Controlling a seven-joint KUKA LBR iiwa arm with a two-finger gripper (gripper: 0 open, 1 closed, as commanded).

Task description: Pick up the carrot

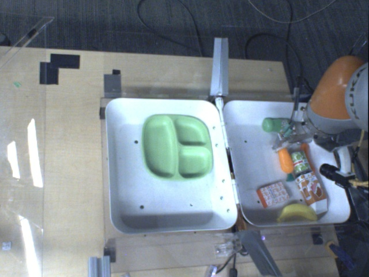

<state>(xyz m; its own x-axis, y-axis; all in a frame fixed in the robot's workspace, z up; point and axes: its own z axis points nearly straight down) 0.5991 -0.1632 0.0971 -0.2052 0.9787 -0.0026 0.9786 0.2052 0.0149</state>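
The carrot [285,160] is a short orange piece lying in the right bin [248,172], near its middle right. My gripper [290,136] hangs just above the carrot's far end, reaching in from the right under the arm's orange band [337,94]. The carrot lies on the bin floor and looks apart from the gripper.
A green cylinder [273,124] lies just left of the gripper. A small bottle [298,162] lies against the carrot's right side, with a brown packet [309,188], a red packet [273,194] and a banana [297,213] nearer the front. A green divided tray [177,146] sits in the left bin [124,172].
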